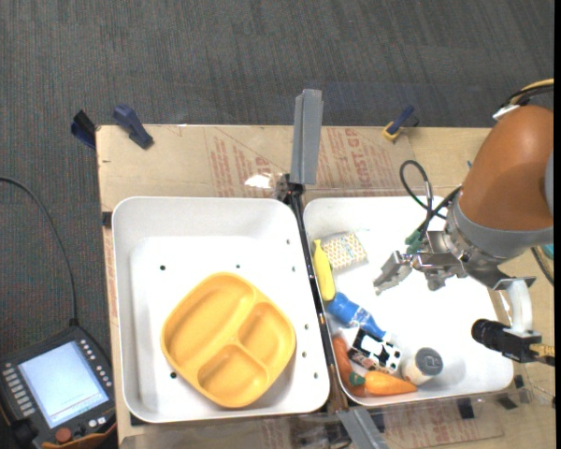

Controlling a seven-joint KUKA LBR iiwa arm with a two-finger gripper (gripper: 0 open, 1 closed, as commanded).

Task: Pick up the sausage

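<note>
Your pincer (413,272) hangs over the middle of the right bin (467,321) with its fingers spread wide and nothing between them, only bare white floor beneath. The sausage (340,358), a reddish-brown piece, lies well apart from the pincer, lower in the view and toward the view's left, against the bin's wall beside the divider. From the pincer toward the sausage you meet the blue bottle (355,311) first, then a black-and-white item (375,350) touching the sausage's side. Below the pincer, near the front wall, sit an orange carrot (390,384) and a small round jar (424,363). At the pincer's level, to the view's left, lie a yellow banana (324,269) and a pale checked block (344,249)
</note>
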